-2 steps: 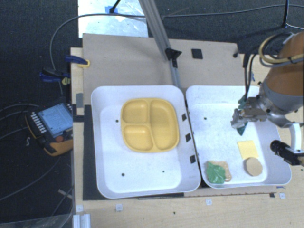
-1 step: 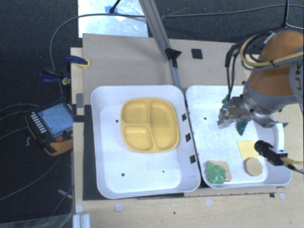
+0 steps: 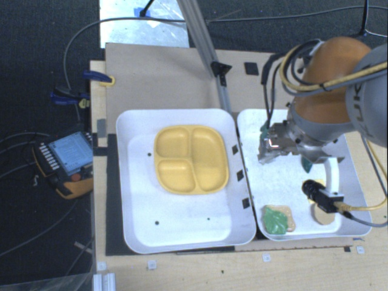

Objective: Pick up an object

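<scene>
My gripper (image 3: 269, 149) hangs over the upper left part of the right bin (image 3: 285, 183), with the grey arm and its orange band reaching in from the right. A green piece lying on a tan slab (image 3: 277, 220) rests at the bin's front left corner, well below the gripper. A tan rounded object (image 3: 325, 216) lies at the front right, partly hidden by the robot. A small teal bit (image 3: 307, 162) peeks out beneath the wrist. Nothing can be seen held in the gripper.
The left bin (image 3: 136, 211) holds a yellow divided plate (image 3: 191, 159) in its upper half. A grey pole (image 3: 200, 35) slants over the bench behind the bins. Cables and a blue device (image 3: 68, 153) lie on the floor to the left.
</scene>
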Robot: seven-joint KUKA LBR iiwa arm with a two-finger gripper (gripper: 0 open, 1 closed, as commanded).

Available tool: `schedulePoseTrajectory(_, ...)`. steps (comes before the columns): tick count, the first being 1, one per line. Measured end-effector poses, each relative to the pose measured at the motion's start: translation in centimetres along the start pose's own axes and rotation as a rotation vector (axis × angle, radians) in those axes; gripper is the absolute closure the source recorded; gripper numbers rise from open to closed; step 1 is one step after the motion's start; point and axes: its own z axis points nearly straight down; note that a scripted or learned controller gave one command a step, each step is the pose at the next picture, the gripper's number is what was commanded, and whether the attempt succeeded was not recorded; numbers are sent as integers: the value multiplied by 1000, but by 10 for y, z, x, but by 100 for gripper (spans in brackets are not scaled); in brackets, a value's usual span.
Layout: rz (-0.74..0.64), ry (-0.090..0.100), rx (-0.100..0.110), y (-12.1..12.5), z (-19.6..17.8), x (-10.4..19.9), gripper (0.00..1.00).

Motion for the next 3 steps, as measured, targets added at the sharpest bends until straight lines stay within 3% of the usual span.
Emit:
schedulePoseTrajectory(2, 1, -1, 1, 12, 27, 99, 100)
schedulePoseTrajectory(3, 6, -2, 1, 12, 26, 95, 0)
